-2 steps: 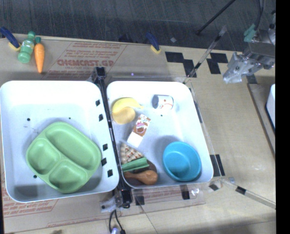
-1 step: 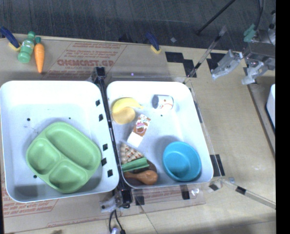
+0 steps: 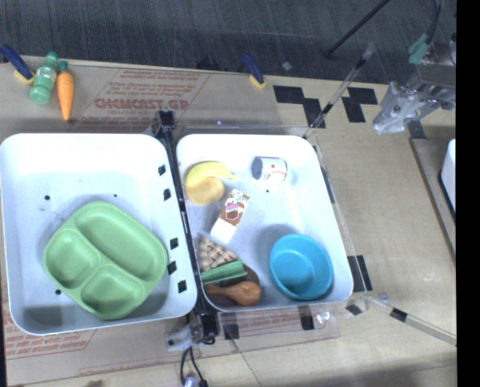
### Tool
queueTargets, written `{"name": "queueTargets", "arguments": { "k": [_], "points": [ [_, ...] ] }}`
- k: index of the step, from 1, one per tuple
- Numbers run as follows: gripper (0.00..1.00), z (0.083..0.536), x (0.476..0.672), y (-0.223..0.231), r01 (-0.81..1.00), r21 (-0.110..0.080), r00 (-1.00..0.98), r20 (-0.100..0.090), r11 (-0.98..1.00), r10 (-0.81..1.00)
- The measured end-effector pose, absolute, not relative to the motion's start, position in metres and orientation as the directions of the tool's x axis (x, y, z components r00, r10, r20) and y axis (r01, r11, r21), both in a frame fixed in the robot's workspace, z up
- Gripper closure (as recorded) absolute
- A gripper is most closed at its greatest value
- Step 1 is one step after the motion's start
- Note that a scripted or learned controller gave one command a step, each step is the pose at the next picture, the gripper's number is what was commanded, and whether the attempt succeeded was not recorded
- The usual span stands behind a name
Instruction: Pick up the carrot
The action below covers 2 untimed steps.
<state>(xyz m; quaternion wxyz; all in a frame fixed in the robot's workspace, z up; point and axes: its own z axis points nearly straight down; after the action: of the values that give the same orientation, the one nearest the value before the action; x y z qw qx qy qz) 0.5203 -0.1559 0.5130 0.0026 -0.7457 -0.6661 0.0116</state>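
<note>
Two shallow white bins sit side by side on a cardboard-covered bench. Nearest in the right bin (image 3: pixel 328 216), a brown toy drumstick (image 3: pixel 238 291) lies against the front wall, with a green strip (image 3: pixel 223 274) touching it and a waffle-patterned piece (image 3: pixel 214 253) just behind. A blue bowl (image 3: pixel 302 266) stands upright beside them, toward the bin's right side. In the left bin (image 3: pixel 22 176), a green divided plate (image 3: pixel 104 258) lies tilted across the floor.

Farther back in the right bin, a small printed carton (image 3: pixel 233 211) lies on its side, then a yellow rounded toy (image 3: pixel 205 181) near the dividing wall, and a small tipped can (image 3: pixel 269 168) just to its right.

Beyond the bins, the carrot (image 3: pixel 64 93) lies on the bare bench behind the left bin's far left corner, pointed tip toward the bin, touching a green toy bottle (image 3: pixel 42 80). Blue clamps (image 3: pixel 253 69) grip the bench's far edge.

The gripper (image 3: pixel 402 107) hangs at the far right, outside both bins and well apart from the carrot. Whether it is open or closed cannot be told.
</note>
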Motion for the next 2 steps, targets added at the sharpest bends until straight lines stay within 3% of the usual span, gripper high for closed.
{"name": "queueTargets", "arguments": {
  "k": [1, 2],
  "points": [
    [0.0, 0.513, 0.52, -0.156, 0.994, -0.02, 0.111, -0.014, -0.111, 0.994],
    [1.0, 0.524, 0.521, -0.155, 0.994, -0.022, 0.104, -0.016, -0.105, 0.994]
  ]
}}
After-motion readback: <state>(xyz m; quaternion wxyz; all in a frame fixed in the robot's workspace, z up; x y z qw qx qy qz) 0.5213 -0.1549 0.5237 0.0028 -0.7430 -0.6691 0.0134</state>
